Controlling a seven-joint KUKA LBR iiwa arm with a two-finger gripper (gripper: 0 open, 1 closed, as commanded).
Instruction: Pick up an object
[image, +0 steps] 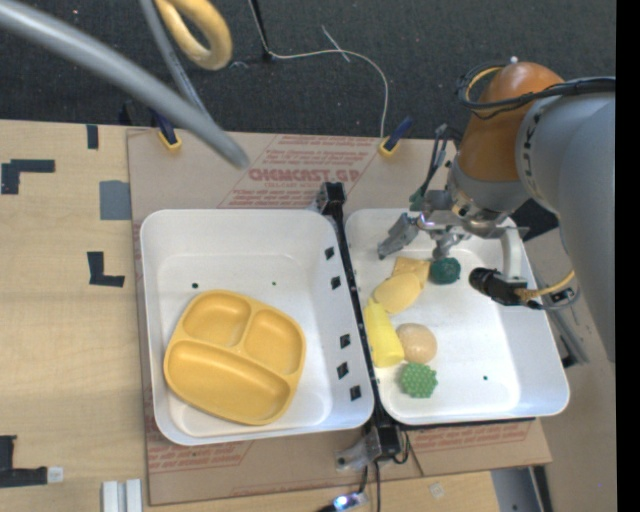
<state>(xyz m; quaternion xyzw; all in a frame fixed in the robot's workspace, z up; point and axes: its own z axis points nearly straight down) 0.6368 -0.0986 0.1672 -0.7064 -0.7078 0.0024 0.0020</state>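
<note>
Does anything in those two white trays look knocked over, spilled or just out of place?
Nothing looks spilled or broken. The yellow divided plate lies flat in the left bin, turned askew to the bin's sides. In the right bin, the small food-like items are bunched against the divider rather than spread out.

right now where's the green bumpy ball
The green bumpy ball lies in the right bin, near its front edge, just below the beige egg-shaped piece.
</note>
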